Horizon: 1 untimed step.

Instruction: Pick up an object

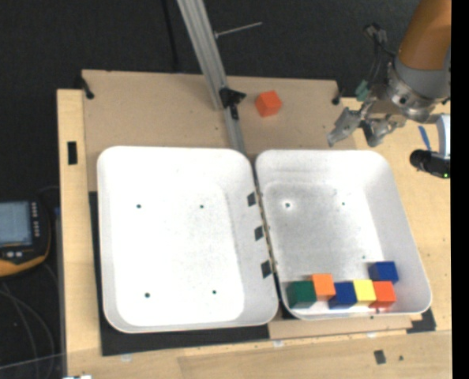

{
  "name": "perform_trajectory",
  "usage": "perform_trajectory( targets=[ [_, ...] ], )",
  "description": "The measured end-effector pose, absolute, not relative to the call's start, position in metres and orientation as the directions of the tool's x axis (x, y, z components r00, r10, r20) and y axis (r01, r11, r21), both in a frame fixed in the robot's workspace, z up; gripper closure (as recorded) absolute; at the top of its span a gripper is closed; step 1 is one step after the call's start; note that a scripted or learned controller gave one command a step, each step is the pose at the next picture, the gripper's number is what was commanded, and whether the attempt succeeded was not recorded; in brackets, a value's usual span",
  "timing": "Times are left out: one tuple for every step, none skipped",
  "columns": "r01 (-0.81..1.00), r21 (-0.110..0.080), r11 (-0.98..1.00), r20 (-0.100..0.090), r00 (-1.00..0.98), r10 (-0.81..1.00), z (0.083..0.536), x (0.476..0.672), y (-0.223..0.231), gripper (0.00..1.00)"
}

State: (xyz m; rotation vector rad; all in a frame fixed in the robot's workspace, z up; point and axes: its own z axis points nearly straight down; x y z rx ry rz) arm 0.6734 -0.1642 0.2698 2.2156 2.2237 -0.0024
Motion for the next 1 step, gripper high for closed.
perform_trajectory(
  targets=[
    [1.0,0.002,-0.001,-0.003,0.001,1.0,0.0978,0.6417,-0.2067,0.0]
  ],
)
